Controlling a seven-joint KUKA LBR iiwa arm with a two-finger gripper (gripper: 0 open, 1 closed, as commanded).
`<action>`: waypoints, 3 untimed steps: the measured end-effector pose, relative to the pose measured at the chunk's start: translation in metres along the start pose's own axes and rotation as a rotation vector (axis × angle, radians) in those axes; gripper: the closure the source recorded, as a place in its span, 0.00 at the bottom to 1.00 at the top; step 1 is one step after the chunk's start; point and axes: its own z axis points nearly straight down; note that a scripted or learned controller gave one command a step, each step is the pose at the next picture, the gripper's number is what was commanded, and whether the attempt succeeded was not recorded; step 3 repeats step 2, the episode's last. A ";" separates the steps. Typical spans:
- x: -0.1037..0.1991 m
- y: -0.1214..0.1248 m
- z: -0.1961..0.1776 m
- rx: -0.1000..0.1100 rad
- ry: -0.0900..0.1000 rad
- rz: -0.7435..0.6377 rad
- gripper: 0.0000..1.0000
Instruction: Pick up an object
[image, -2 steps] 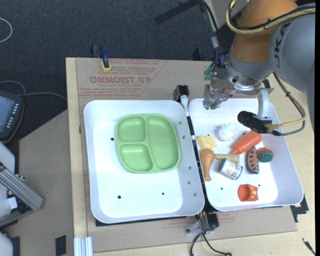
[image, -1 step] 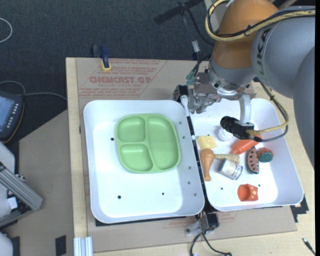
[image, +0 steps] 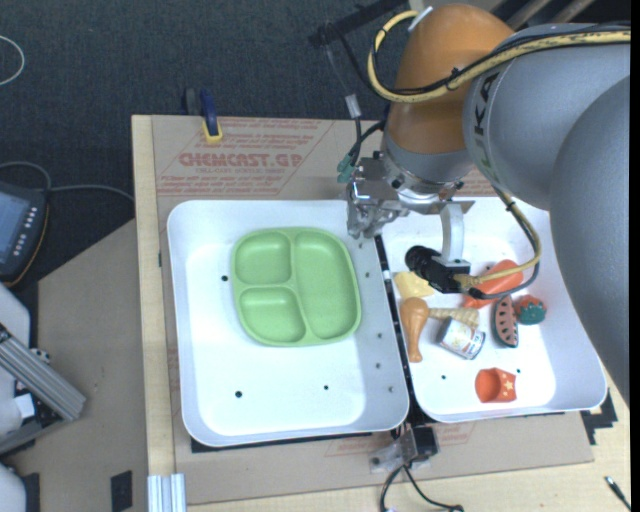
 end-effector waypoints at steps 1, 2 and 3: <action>-0.017 0.003 0.010 0.000 -0.002 0.006 1.00; -0.010 0.010 -0.003 -0.006 -0.001 0.003 1.00; -0.010 0.010 -0.003 -0.006 -0.001 0.003 1.00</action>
